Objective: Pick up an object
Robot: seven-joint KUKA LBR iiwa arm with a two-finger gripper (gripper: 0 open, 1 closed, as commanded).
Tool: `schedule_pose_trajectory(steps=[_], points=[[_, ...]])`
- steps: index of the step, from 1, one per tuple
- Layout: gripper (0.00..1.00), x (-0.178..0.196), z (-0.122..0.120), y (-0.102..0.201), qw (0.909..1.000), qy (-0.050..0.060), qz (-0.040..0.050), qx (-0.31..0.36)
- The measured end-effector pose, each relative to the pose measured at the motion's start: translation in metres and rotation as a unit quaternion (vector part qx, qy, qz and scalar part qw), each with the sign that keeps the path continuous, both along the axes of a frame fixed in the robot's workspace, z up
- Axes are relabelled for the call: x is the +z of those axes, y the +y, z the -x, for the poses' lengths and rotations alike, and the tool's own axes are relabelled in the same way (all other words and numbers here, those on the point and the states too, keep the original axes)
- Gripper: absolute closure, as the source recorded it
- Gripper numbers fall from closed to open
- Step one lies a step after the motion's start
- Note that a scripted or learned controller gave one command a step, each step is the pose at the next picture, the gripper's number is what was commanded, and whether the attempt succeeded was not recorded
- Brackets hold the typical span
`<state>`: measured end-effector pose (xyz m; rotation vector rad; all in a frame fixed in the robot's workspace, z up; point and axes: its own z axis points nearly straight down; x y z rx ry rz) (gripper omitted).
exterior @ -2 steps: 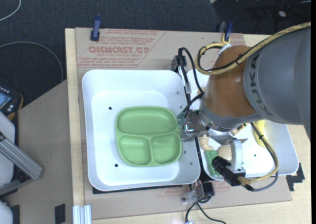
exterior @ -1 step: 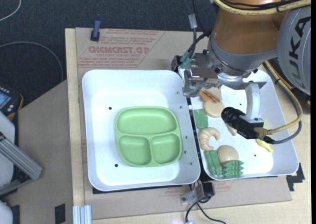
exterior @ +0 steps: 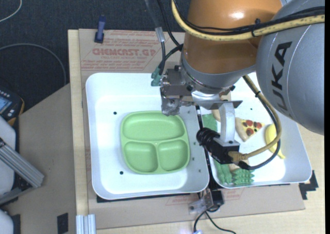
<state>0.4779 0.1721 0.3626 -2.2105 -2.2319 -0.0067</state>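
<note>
Green tray [exterior: 153, 143] (3 wells); pizza slice [exterior: 249, 127] beside.

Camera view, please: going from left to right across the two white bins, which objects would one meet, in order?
Light green three-compartment plastic tray → dark green ridged toy at the right bin's near edge → toy pizza slice → yellow banana-like toy.

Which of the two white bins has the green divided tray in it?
The left bin. The green three-compartment tray lies flat in its middle, while the right bin holds small items instead, including a pizza-slice toy and a yellow piece.
</note>
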Motion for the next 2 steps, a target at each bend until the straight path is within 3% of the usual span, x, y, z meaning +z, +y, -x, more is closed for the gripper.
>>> schedule_pose_trajectory(steps=[1, 2], points=[[1.00, -0.050, -0.001, -0.083, 0.9999, 0.005, 0.0030, -0.009], [1.00, 0.070, -0.002, -0.104, 1.0000, -0.006, 0.0004, -0.005]])
